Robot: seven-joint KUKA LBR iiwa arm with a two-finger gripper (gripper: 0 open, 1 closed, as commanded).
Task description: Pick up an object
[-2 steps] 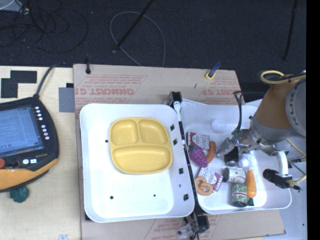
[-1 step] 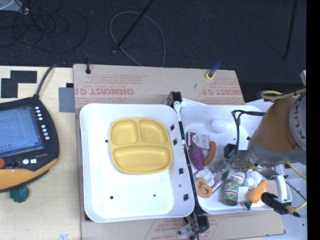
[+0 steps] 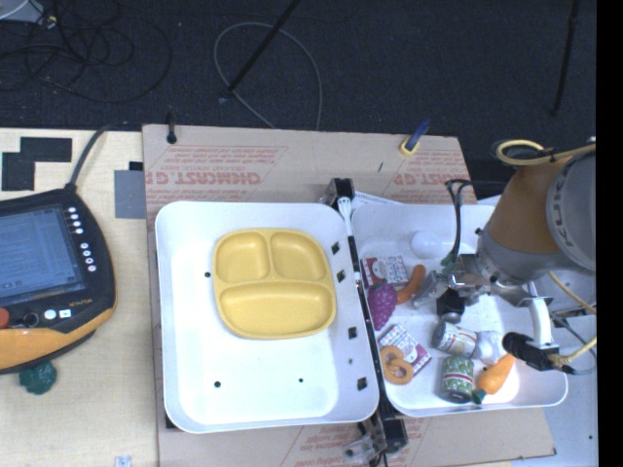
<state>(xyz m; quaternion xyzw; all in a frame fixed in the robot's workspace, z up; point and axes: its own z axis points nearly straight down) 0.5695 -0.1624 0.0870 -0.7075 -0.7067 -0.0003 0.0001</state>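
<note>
The right bin (image 3: pixel 384 212) holds several small objects. Among them are a purple vegetable (image 3: pixel 382 305), an orange sausage-shaped piece (image 3: pixel 416 281), a white egg-like ball (image 3: pixel 425 244) and a silver can (image 3: pixel 456 340) lying on its side. A green can (image 3: pixel 456 380), an orange carrot (image 3: pixel 497 374), an orange ring (image 3: pixel 395 366) and two printed packets (image 3: pixel 389 268) (image 3: pixel 406 344) lie there too. My gripper (image 3: pixel 450 300) hangs low over the middle of this bin, just right of the sausage piece and above the silver can. Nothing shows held in it.
The left bin (image 3: pixel 185 358) carries a yellow divided plate (image 3: pixel 274 283). A tablet-like pendant (image 3: pixel 49 270) lies on the bench at the far left. The arm's orange band (image 3: pixel 521 212) stands over the right bin's far right side. Cables trail across the dark floor behind.
</note>
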